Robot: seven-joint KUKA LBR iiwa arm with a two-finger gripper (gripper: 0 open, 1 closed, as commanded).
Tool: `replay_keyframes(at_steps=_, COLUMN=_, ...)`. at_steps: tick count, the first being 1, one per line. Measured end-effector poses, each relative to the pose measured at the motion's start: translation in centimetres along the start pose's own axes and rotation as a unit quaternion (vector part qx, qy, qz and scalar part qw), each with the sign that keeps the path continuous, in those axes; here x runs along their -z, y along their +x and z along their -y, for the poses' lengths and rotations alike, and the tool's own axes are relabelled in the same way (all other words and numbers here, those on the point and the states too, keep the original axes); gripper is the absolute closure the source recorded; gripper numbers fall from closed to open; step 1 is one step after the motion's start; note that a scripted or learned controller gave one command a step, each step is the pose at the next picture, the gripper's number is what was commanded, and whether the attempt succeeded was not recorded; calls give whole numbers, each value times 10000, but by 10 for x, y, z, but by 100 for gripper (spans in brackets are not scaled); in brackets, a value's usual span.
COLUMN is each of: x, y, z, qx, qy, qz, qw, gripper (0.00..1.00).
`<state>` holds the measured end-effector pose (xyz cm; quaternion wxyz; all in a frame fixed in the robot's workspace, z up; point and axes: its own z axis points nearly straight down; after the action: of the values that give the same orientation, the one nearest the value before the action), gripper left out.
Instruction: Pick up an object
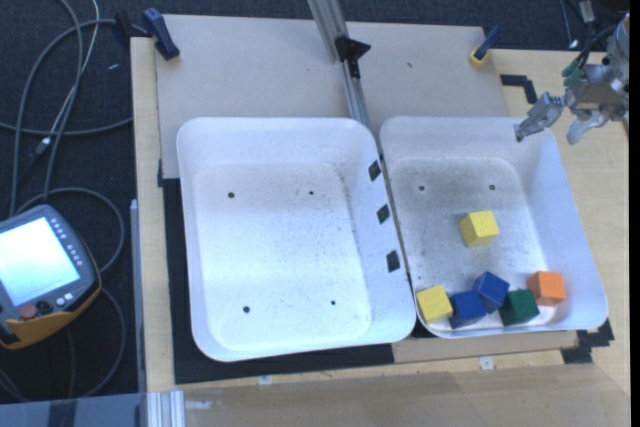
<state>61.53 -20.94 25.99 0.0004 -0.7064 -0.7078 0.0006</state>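
The gripper [556, 123] hangs at the far right corner of the right bin [560, 177], just over its rim, with its two fingers spread apart and nothing between them. It is open and empty, so the pick has not yet begun; this reads as the approach stage, with the arm still to choose and reach a target.

All the candidates sit in the right bin. A yellow cube [479, 227] stands alone near the middle of the bin floor, well apart from everything else. Along the near edge lies a cluster: a second yellow block [433, 302] at the left, then a blue block [467, 307] touching it, another blue cube [491, 288] just behind, a green block [519, 306] beside that, and an orange cube [547, 287] at the right end. These five are packed close, several touching. The left bin [200, 215] holds no blocks, and both bins rest on the tabletop [250, 65].

The lone yellow cube looks the easiest pick, since the fingers could drop on either side of it without nudging a neighbour. The next move calls for travel toward the near left from the corner, centring over the chosen block, turning the wrist so the fingers line up with two flat faces, then descending with the fingers kept wide. Going for the cluster would risk a finger landing on top of an adjoining block
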Motion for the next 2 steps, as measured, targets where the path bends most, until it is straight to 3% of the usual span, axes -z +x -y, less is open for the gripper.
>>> replay_keyframes(at_steps=1, x=-141, y=67, z=11, qx=6, qy=43, qz=-25, qw=10000, gripper=0)
replay_keyframes(at_steps=2, x=-162, y=81, z=63, qx=-15, qy=28, qz=-17, qw=10000, gripper=0)
